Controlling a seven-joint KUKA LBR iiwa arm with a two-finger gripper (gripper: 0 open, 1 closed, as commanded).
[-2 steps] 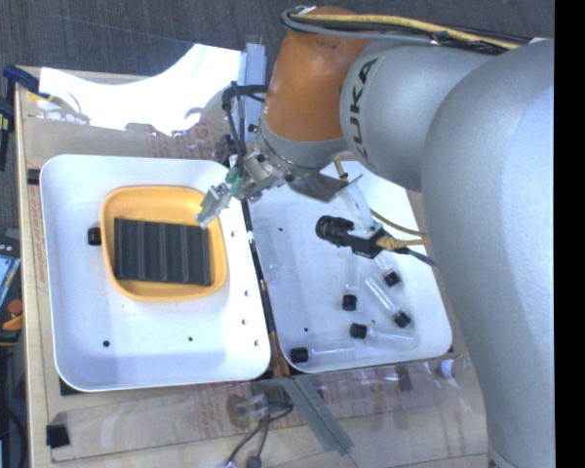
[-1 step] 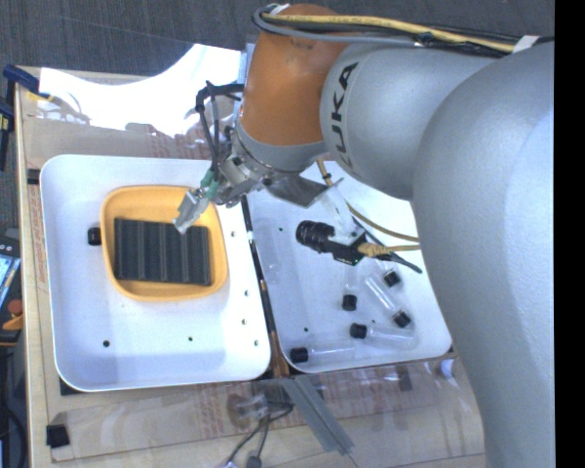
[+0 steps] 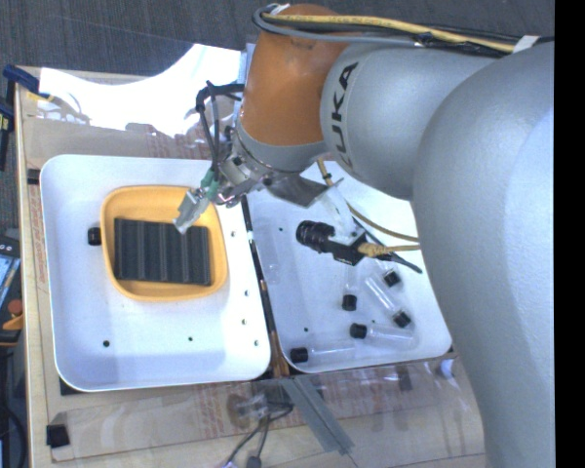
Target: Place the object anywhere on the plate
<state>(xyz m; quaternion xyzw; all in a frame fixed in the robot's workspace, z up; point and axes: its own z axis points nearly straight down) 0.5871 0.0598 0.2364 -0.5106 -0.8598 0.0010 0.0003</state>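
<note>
The block (image 3: 163, 252), dark and ribbed, lay flat in the well of the yellow plate (image 3: 127, 203), square to its rim. As things lay, the task looked met. The plate sat in the left bin (image 3: 156, 359), whose shallow walls probably served to stop things sliding off. The claw (image 3: 192, 210) hung at a slant over the plate's upper right rim, its tip just beside the block's near corner. Whether it was wide or narrow could not be told, and nothing showed gripped in it. That stance suited a release over the plate, though this was only a guess. A small black piece (image 3: 95, 235) lay just left of the plate.

The right bin (image 3: 312, 305) held scattered black bits (image 3: 349, 302) and clear tubes (image 3: 380, 295), well apart from the plate. Both bins rested on a pale wooden worktop (image 3: 156, 422), with dark carpet (image 3: 97, 8) beyond.
</note>
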